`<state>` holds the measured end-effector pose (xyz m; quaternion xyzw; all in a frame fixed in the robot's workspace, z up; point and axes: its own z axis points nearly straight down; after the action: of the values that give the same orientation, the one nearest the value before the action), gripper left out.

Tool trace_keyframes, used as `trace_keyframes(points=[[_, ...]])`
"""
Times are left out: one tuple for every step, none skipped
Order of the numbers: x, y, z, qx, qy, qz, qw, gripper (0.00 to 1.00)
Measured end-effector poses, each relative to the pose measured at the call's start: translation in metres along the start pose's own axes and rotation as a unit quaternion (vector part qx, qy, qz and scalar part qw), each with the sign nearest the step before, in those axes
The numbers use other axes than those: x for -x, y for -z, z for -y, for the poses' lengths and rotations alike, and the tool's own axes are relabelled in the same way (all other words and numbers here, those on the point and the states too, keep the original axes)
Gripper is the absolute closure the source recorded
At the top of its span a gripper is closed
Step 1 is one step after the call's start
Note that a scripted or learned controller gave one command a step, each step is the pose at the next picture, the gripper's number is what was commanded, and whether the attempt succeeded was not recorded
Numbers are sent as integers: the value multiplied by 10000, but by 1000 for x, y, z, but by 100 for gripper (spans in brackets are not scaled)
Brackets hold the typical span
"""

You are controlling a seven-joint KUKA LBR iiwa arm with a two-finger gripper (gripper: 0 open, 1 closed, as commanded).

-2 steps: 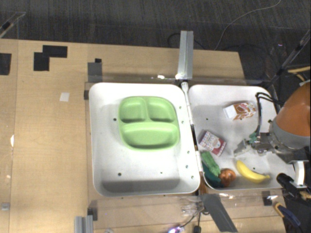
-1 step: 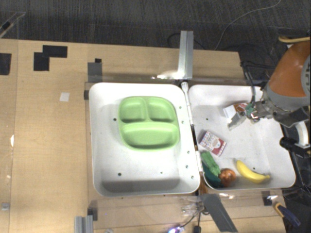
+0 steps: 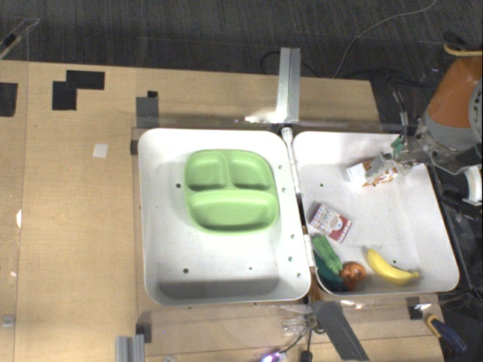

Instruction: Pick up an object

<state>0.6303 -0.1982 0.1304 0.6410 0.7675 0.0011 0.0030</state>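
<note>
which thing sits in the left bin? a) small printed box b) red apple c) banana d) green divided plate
d, the green divided plate lies alone in the left bin, while the banana, the small printed box and the red apple all lie in the right bin.
</note>
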Motion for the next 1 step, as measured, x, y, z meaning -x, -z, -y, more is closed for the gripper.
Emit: trace_keyframes(points=[[7,0,-3,3,-919,2,9958,0]])
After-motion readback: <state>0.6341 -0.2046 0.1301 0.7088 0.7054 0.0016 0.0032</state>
